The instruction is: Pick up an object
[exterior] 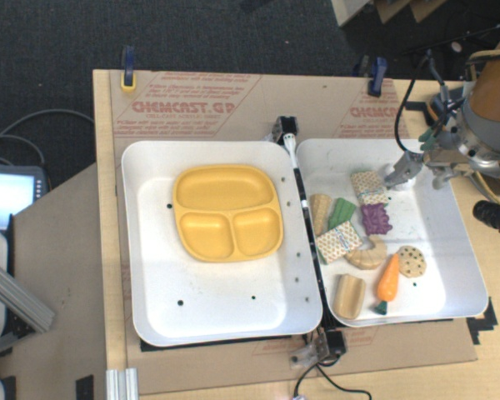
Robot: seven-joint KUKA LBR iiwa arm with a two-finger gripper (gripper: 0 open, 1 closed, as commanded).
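The right bin (450, 248) holds several toy foods: a patterned cracker (368, 185), purple grapes (375, 217), a green piece (342, 211), a beige stick (320, 212), a second patterned square (339, 242), a tan bun (367, 257), an orange carrot (388, 279), a chocolate-chip cookie (412, 262) and a bread roll (348, 296). My gripper (419, 177) hangs over the bin's upper right part, just right of the patterned cracker. Its fingers (399, 172) stand apart, open, with nothing between them.
A yellow divided plate (229, 211) lies in the left bin (150, 248). A black divider rail (302, 215) runs between the bins. Blue clamps (377, 75) hold the board at the back. Cables hang near the arm at the right.
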